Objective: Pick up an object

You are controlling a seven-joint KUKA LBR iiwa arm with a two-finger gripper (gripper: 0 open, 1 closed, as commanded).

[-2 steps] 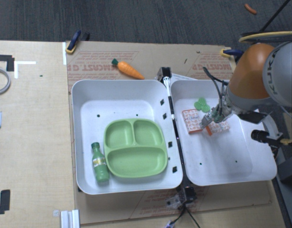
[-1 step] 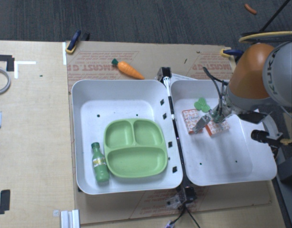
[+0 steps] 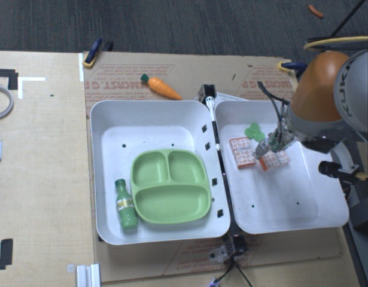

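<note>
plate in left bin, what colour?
Light green divided plate, clearest in the camera view.

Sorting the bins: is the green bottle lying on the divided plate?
No, the green bottle lies on the left bin's floor beside the divided plate.

A robotics lab: taped cardboard bench [image 3: 46, 178], loose cables [image 3: 333, 40], carpet floor [image 3: 172, 11].

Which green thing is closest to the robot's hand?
The small green leafy piece in the right bin. The green bottle and green plate sit in the left bin.
</note>
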